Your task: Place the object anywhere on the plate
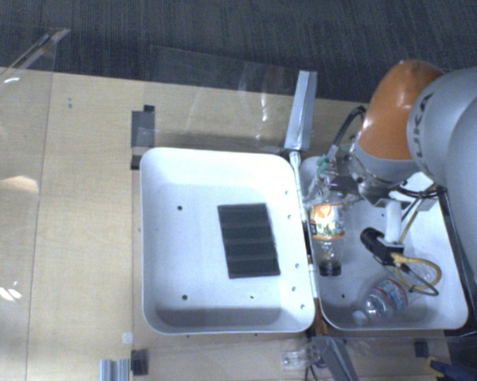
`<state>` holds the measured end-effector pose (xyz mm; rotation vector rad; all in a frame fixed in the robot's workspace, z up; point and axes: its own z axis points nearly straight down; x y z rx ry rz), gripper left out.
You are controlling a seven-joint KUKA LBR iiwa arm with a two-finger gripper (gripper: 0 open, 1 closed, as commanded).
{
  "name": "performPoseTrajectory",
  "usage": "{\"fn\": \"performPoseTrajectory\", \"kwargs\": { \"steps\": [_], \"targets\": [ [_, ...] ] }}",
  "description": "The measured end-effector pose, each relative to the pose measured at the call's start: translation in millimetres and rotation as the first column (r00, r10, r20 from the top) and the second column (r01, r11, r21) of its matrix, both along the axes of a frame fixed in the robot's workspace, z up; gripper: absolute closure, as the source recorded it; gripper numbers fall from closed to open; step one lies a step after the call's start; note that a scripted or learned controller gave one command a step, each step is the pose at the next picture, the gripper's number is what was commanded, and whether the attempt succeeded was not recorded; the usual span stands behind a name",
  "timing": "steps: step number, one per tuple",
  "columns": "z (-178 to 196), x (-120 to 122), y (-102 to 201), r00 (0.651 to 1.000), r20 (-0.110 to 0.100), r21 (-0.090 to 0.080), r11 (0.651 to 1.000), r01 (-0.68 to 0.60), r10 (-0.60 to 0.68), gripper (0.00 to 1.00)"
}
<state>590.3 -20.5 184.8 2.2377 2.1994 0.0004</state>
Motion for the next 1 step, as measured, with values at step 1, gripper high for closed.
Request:
{"fn": "performPoseTrajectory", "kwargs": {
  "steps": [1],
  "targets": [
    [26.5,79.3,80.4,0.937,0.003,0.002,0.937,-0.350,0.350,1.00]
  ]
}}
